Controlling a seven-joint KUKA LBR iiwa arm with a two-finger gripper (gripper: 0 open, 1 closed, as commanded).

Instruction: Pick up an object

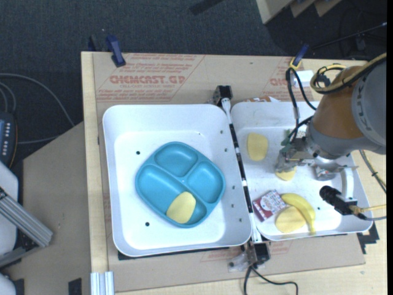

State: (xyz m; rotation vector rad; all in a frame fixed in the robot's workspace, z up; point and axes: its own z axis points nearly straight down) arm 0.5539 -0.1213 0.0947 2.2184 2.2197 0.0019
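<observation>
Banana (pixel 302 208) near end effector (pixel 286 165), right bin (pixel 270 110).

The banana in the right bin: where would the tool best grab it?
Probably across the middle of the banana, coming straight down. It lies flat and curved, thin enough there to span. A red packet and a yellow piece crowd its left side, so closing across its width looks safest.

Cardboard-covered bench (pixel 159 72) (red print on it) with blue clamps (pixel 114 50) at its far edge. Dark carpet (pixel 123 11) around. Cables (pixel 37 97) at left, aluminium rail (pixel 24 221) lower left.
</observation>
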